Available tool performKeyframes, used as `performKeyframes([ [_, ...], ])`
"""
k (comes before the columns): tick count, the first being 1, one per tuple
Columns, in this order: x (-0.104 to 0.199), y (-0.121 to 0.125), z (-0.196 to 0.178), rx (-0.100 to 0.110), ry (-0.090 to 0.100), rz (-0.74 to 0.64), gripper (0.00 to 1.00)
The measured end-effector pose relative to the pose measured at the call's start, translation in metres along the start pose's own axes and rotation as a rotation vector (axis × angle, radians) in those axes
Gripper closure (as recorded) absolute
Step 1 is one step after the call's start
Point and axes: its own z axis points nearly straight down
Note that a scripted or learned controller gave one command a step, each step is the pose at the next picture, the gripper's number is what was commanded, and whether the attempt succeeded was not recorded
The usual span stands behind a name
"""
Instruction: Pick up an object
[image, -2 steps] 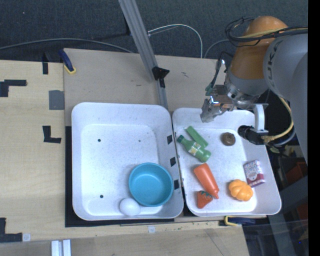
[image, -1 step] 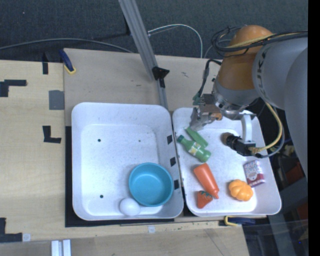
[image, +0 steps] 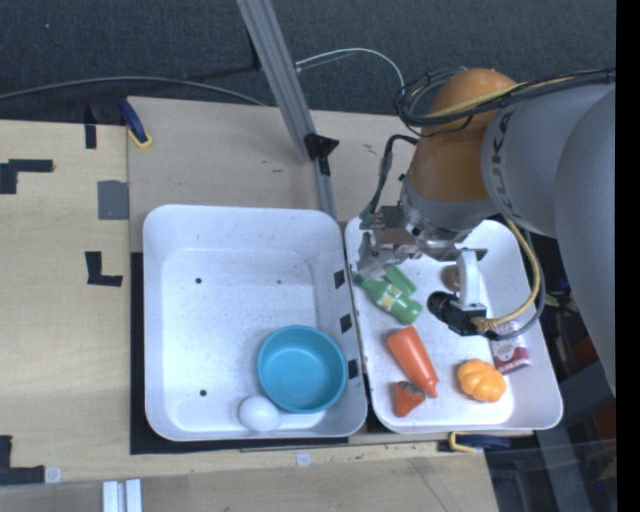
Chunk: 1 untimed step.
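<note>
My gripper (image: 377, 256) hangs over the far left corner of the right bin (image: 535, 395), under the grey and orange wrist. Just below it lies a green bottle-like object (image: 392, 293), slanted, its upper end right at the gripper's tip; whether they touch I cannot tell. Nearer the front of that bin lie an orange carrot (image: 412, 358), a small red piece (image: 406, 398) at the carrot's lower end, and a small orange pumpkin-like object (image: 480, 380). A small red and white item (image: 510, 355) sits by the right wall.
The left bin (image: 160, 235) holds a blue bowl (image: 300, 368) at its front right, with a white ball (image: 259, 411) touching it. A grey pole (image: 285, 80) slants down to the divide between the bins. The big grey arm covers the right bin's far right.
</note>
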Motion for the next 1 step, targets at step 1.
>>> performKeyframes([
  [1,0.0502,-0.0190,0.0075,0.000,0.000,-0.001,1.00],
])
